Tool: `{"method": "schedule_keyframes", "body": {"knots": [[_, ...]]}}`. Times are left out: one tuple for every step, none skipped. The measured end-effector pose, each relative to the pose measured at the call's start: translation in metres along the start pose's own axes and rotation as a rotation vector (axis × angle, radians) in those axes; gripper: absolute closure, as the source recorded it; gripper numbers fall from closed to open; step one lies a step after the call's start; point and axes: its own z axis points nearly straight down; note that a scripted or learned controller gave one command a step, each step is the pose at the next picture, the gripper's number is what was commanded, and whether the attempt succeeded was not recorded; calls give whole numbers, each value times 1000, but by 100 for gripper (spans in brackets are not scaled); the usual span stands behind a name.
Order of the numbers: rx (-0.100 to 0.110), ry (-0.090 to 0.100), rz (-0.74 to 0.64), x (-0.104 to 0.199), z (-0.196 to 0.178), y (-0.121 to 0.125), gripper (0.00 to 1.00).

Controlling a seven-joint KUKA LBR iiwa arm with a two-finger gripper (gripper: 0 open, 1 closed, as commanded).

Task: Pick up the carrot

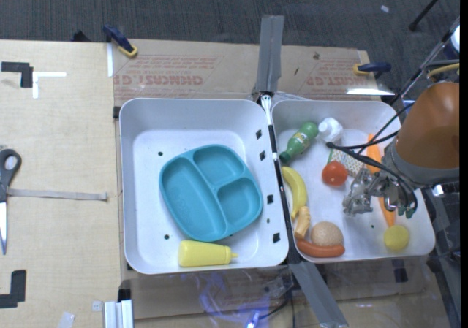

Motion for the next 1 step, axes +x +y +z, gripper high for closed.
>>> {"method": "schedule_keyframes", "body": {"knots": [[1, -6, -3, -3, -10, 1, 100]]}}
